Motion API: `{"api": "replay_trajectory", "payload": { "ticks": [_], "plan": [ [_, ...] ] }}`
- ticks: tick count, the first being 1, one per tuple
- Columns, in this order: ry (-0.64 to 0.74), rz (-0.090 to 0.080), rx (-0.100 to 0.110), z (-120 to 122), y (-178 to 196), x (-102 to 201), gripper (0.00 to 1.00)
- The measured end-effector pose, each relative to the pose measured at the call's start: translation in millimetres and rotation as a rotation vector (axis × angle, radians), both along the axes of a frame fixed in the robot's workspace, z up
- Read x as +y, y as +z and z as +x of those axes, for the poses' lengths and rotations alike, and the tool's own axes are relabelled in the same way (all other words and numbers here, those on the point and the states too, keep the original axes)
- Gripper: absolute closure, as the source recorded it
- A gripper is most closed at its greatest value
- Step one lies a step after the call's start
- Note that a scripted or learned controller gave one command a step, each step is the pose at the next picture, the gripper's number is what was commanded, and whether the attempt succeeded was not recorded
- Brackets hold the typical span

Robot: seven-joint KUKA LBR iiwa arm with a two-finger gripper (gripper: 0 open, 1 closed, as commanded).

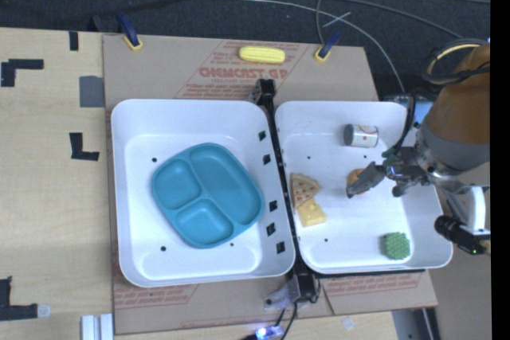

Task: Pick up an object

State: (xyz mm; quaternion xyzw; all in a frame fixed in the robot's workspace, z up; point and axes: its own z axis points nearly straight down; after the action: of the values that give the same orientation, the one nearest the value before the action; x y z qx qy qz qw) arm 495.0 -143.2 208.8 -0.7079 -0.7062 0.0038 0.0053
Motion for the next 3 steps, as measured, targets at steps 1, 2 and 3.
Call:
{"api": "replay_trajectory", "payload": {
  "ticks": [1,2,3],
  "plan": [
    [0.003,-0.002,-0.010,2.6,4.9,0.2,0.00],
    [0.003,-0.001,-0.006,-7.9,-45.3,3.0,0.00],
    [0.004,0.000,-0.005,-1.6,-103.2,9.5,0.00]
  ]
}}
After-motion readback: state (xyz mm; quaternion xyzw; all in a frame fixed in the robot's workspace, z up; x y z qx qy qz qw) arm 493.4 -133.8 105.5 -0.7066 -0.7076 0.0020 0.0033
